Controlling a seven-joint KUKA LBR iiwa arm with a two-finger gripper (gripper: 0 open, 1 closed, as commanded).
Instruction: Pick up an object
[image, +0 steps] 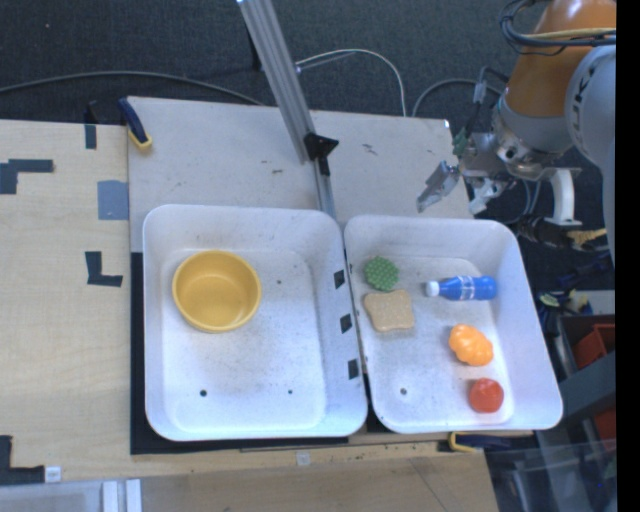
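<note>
The right bin (520, 265) holds a green round scrubber-like piece (381, 272), a tan slice of bread (389, 312), a blue bottle (462, 289) lying on its side, an orange lumpy fruit (470, 344) and a red tomato-like ball (486, 395). In the left bin (160, 240) stands a yellow bowl (216, 290). My gripper (455, 190) hangs above the right bin's back edge, at the upper right, open, with nothing between its fingers. It is well clear of every object.
A grey metal pole (285, 85) slants down from the top to the divide between the bins. Cables trail over the dark floor behind the bench. A yellow-and-blue clamp (135, 125) sits at the bench's back left corner.
</note>
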